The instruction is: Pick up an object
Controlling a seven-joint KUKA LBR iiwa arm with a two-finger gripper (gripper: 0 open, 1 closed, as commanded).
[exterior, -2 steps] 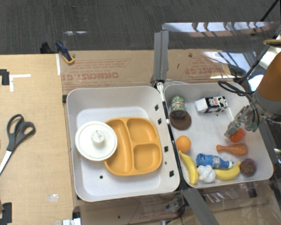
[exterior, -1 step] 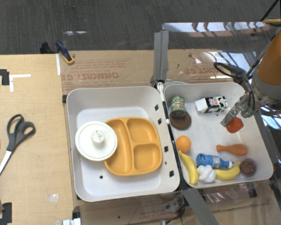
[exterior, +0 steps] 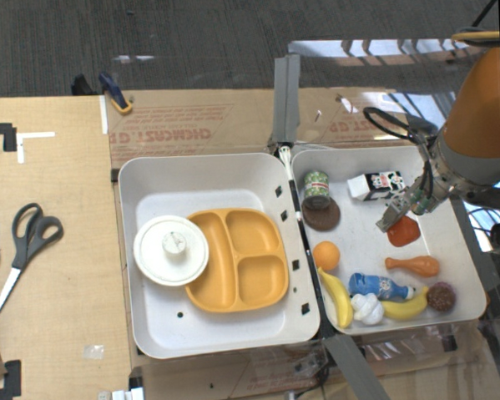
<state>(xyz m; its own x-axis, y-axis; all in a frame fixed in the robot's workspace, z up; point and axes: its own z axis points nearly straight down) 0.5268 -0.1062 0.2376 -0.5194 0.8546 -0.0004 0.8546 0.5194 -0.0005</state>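
Claw poised, nothing lifted yet.
The claw (exterior: 395,219) hangs just above the red toy (exterior: 404,231); its opening can't be told.

The scene was lit evenly and brightly from above. Soft, short shadows were cast under the gripper (exterior: 399,212) and inside the rim of the white bin (exterior: 145,267) to its left. Mild glare was seen on the bright floor patch behind it. The gripper itself was slightly blurred.
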